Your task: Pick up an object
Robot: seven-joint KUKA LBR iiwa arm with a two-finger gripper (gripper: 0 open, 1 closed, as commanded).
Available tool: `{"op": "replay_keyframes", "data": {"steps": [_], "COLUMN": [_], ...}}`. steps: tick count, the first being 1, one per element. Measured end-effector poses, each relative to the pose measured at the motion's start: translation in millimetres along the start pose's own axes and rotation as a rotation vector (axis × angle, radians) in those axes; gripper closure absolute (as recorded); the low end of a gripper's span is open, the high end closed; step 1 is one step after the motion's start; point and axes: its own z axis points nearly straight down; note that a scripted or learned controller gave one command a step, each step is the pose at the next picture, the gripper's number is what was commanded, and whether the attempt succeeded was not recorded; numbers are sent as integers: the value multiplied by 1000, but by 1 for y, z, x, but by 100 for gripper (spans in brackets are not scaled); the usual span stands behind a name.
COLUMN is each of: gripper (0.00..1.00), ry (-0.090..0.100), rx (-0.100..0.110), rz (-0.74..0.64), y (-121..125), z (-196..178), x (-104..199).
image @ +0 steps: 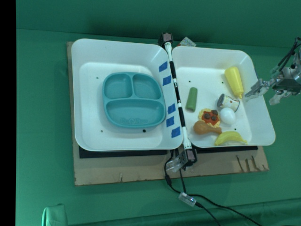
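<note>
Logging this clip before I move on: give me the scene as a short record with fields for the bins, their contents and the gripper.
left bin: holds a teal divided plate
right bin: green cylinder, yellow bottle, small cup on its side, white egg, pizza slice, drumstick, banana
gripper: at the right bin's right rim, fingers open, holding nothing
task state: nothing picked up yet

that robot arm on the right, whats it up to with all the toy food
The gripper hangs over the right rim of the right bin, jaws open and holding nothing. The toy food lies untouched in that bin: a yellow bottle, green cylinder, small can, egg, pizza slice, drumstick and banana. A teal divided plate sits in the left bin.
</note>
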Motion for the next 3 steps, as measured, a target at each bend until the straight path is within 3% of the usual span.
{"op": "replay_keyframes", "data": {"steps": [1, 2, 3], "gripper": [0, 0, 0], "ry": [0, -1, -6], "rx": [2, -1, -10], "rz": [0, 0, -2], "y": [45, 88, 116], "z": [113, 157, 174], "x": [-12, -12, 10]}}
